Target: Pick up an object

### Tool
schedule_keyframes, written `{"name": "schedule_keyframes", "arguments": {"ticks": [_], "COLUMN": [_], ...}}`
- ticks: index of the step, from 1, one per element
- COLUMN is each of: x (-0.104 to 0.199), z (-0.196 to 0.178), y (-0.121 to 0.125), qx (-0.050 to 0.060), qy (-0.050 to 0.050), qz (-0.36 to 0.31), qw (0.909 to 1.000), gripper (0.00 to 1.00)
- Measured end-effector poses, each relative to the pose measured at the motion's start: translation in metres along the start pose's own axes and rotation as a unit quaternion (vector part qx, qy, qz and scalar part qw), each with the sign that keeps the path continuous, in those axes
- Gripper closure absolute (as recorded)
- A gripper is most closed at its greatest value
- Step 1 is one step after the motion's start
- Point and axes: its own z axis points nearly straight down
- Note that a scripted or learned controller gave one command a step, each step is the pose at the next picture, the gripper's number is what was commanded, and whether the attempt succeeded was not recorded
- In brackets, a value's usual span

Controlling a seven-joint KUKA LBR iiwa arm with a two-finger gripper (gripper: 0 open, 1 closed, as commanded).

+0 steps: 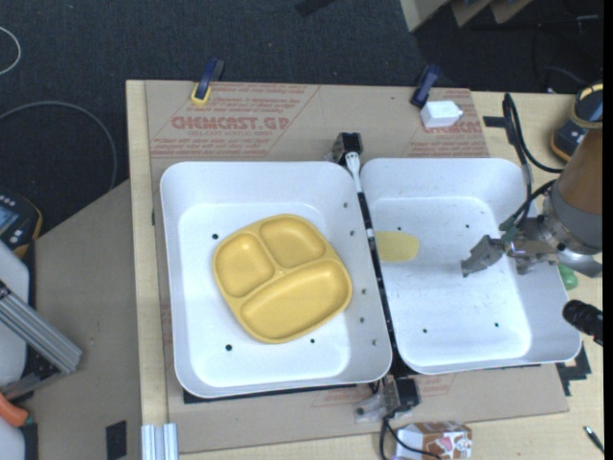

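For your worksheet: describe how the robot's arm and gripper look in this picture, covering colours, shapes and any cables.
The arm is a thick, rounded grey cylinder with an orange-brown band above the wrist. Below it sits a darker grey metal wrist block, with thin black cables running beside it and a small green part at its lower edge. The gripper is slim, dull grey metal, tapering toward its tip.

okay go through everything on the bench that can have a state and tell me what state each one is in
Yellow divided plate: right side up, flat in the left bin, compartments bare.
Small yellow piece: lying flat at the left side of the right bin, apart from the gripper.
Gripper: over the right bin, nothing seen between its fingers.
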Motion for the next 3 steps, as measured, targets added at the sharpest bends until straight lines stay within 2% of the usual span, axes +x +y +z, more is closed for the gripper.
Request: {"name": "schedule_keyframes", "arguments": {"ticks": [1,2,3], "x": [0.046,0.154,0.148], "z": [-0.110,-0.136,-0.145], "y": [-0.019,-0.020,-0.019], "qx": [-0.007,-0.003,-0.003], "qy": [0.000,0.001,0.000], "qz": [-0.003,-0.007,-0.001], "qw": [1.0000,1.0000,1.0000], "gripper": [0.00,0.00,1.00]}}
